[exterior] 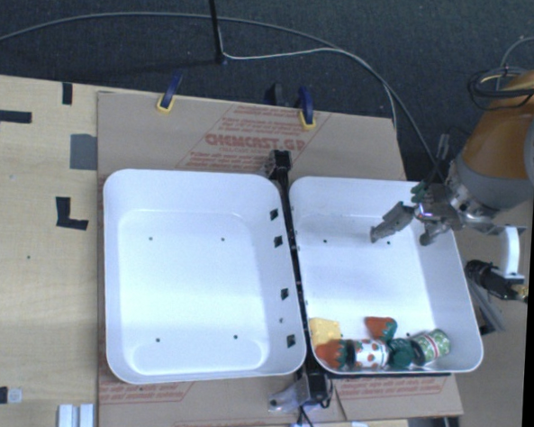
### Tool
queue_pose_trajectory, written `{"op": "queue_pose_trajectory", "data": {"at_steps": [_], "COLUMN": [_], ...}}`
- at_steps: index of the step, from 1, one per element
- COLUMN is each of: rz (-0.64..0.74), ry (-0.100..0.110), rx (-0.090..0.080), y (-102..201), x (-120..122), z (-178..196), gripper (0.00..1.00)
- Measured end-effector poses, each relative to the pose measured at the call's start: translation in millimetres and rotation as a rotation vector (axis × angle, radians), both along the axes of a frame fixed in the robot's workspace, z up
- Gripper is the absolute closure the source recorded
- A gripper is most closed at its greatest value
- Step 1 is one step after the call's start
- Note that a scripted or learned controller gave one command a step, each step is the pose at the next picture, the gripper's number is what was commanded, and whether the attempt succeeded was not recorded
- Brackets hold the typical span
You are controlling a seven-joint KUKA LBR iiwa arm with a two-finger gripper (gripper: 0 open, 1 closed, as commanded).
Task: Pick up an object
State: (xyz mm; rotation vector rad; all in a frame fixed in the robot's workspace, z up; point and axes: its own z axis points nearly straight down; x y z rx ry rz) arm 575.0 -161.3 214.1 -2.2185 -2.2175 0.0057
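We noted the left bin (191, 276) bare. In the right bin (443, 291), the objects (376, 346) lay along the near wall. The gripper (411, 221) hovered well apart toward the far wall, spread wide, holding nothing.

a pale wooden bench top (29, 266) fills the left and lower part of the camera view, marked with several strips and angles of black tape (67, 212) and one grey patch (83, 151). on it lies a brown cardboard sheet (245, 134) printed with faded red lettering, held at its far edge by two clamps, one with a yellow tip (169, 94) and one with a blue handle (305, 107). beyond the bench, dark blue-grey carpet (98, 26) covers the floor. a thin cable (153, 18) arcs across the carpet, and a dark rod (214, 20) slants down toward the cardboard's far edge. the light is even and soft.
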Motion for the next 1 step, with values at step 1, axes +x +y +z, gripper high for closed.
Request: {"op": "queue_pose_trajectory", "data": {"at_steps": [1], "rz": [0.001], "ry": [-0.006], "rx": [-0.001], "y": [0.1], "x": [1.2], "z": [2.8], "gripper": [0.00]}}
